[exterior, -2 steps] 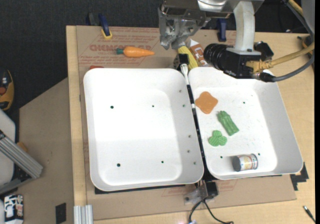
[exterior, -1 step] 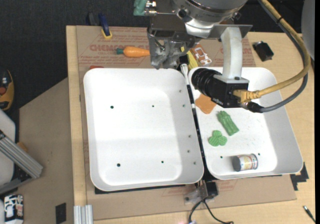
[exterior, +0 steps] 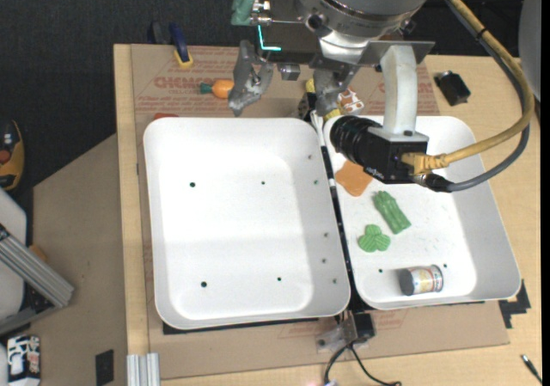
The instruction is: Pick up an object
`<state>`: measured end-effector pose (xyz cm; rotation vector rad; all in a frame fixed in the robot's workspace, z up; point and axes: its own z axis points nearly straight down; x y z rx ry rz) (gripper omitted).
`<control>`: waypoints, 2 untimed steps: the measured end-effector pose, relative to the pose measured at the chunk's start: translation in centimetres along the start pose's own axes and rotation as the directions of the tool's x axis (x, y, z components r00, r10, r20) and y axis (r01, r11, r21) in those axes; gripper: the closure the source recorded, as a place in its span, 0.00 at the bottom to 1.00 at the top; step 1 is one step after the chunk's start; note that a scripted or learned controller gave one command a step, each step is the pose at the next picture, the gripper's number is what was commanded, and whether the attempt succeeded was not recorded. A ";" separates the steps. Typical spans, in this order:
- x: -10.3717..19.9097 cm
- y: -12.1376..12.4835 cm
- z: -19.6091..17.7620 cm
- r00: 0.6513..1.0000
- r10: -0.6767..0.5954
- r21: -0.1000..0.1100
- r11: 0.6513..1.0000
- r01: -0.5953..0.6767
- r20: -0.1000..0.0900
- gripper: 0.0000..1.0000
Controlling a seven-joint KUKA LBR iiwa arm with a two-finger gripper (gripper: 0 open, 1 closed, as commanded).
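Left white bin (exterior: 172, 204) sat on cardboard sheet (exterior: 137, 83). Blue-yellow clamp (exterior: 180, 45) lay behind the bin's far-left corner; orange toy (exterior: 221, 88) just behind its far rim.

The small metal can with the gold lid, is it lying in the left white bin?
No, the small metal can with the gold lid lies on its side near the front of the right white bin, beside green toys.

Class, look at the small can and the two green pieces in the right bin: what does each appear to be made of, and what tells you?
The small can looks like metal: a shiny silver end with highlights, and a dark printed label round its body. The two green pieces look like moulded plastic or rubber: one uniform matte colour with lumpy, toy-like shapes. The right bin itself seems to be smooth white plastic.
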<state>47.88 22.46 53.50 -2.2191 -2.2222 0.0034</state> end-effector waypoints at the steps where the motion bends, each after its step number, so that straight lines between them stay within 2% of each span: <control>1: 0.1 0.0 -1.1 1.000 -0.002 -0.003 1.000 0.002 -0.001 1.00; 2: 0.1 0.0 -1.0 1.000 -0.001 -0.002 1.000 0.001 -0.001 0.00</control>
